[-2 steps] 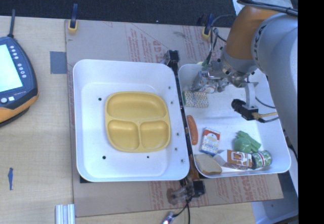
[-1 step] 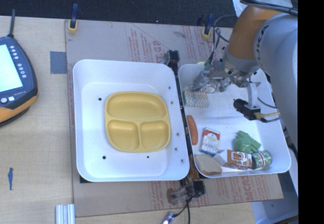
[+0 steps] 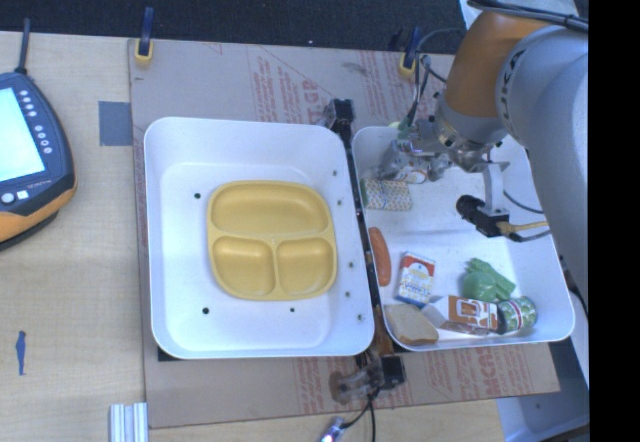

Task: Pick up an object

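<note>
My gripper [image 3: 403, 168] hangs low over the far left corner of the right bin [image 3: 545, 250]. Just below it lies a small tan, waffle-like square [image 3: 387, 195], close to the gripper; whether they touch is unclear. Further forward in the same bin lie an orange-red sausage [image 3: 380, 256], a small white and red box [image 3: 416, 279], a green leafy piece [image 3: 487, 281], a can on its side [image 3: 503, 316] and a slice of bread [image 3: 411, 325].
The left bin [image 3: 175, 230] holds a yellow divided plate [image 3: 271, 238]. A teach pendant [image 3: 28, 155] lies on the bench at far left. The grey arm with its orange band [image 3: 500, 60] reaches in over the right bin's far right side.
</note>
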`<state>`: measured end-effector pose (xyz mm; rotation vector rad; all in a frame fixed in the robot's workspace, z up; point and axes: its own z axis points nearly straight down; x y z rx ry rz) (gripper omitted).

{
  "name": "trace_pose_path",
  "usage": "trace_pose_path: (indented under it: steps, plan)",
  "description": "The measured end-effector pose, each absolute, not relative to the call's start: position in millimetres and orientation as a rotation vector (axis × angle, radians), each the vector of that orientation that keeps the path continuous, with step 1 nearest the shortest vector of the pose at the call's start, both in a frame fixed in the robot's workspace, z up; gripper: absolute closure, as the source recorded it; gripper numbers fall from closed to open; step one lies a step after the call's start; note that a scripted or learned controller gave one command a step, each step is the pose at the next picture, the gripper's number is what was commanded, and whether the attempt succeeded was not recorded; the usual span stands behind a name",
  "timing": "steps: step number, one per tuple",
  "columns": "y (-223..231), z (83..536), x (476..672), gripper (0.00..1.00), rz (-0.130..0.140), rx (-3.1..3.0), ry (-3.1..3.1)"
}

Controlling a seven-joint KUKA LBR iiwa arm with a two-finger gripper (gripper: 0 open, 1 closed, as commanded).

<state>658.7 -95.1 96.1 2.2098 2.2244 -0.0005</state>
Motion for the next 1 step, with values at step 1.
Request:
trace_pose_path:
  steps: [1]
  plan:
    - [-98.4, 92.7, 656.6, 0.00, -0.006, 2.215, 2.227]
